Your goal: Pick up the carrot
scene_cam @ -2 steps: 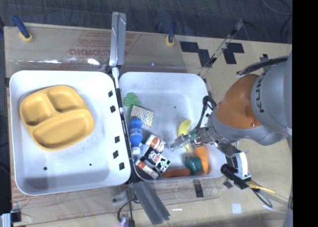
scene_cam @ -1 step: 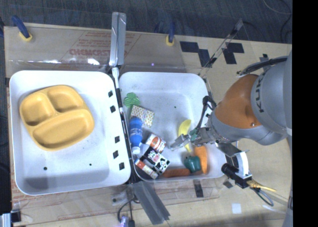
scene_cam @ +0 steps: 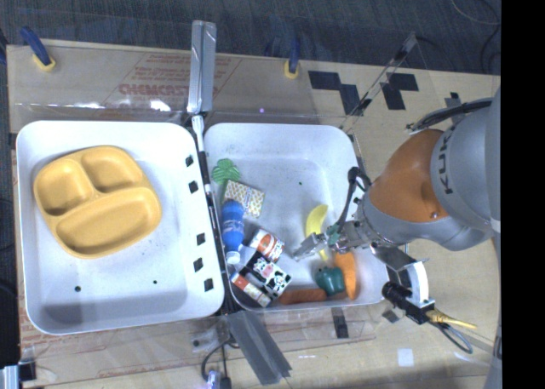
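Pincer (scene_cam: 328,247) is low in the right bin (scene_cam: 281,136), can't tell if spread or pinching anything. Carrot (scene_cam: 347,275) lies just below-right of it, w/ a green piece (scene_cam: 328,279) beside. Judging by this, not lifted yet; grab + raise left. Writing: "KU" on the arm (scene_cam: 443,179), faint red "CHEMCAST" on the surface (scene_cam: 153,88).

even overhead light, soft shadows inside white bins (scene_cam: 281,136), mild glare on bin floors, slightly soft, grainy focus throughout.
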Tool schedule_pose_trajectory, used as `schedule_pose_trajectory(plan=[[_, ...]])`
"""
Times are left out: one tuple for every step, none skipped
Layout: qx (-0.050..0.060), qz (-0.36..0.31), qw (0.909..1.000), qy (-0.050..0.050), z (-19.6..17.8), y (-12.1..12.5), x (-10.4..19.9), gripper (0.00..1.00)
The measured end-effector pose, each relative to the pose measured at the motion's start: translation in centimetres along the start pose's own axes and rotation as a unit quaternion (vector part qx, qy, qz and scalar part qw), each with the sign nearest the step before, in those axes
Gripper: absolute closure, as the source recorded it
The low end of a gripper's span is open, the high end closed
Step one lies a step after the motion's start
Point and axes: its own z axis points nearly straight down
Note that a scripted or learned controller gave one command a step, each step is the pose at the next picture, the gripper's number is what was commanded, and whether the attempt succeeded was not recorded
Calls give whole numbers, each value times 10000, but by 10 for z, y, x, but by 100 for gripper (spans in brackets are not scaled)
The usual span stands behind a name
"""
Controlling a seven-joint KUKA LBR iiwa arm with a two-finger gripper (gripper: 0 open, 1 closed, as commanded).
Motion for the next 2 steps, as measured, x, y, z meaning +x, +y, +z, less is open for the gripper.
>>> schedule_pose_trajectory(plan=[[17, -314, 9995, -1, 1, -2, -1, 0], [31, -333, 9994, 3, -9, -2, -1, 100]])
